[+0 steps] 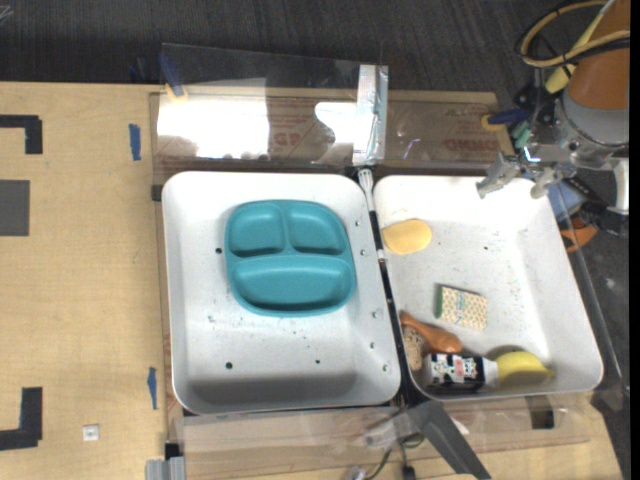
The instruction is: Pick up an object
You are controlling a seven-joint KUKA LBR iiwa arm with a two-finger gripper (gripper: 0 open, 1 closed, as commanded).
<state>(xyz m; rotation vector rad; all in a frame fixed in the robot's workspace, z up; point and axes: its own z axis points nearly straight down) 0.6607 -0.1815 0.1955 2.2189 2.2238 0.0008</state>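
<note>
Gripper (518, 176) hovers over the right bin's (573, 268) far right corner, fingers spread apart, holding nothing.
In that bin: yellow disc (406, 236) at far left, patterned card (462, 307) mid-bin, bottle (457, 369) and lemon (520, 365) along the near edge; teal plate (290, 256) fills the left bin (190, 298).

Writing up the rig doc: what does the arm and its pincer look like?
Grey arm with an orange band above the wrist, yellow cables looped beside it. The pincer is thin bare-metal fingers with small blue parts above them.
</note>
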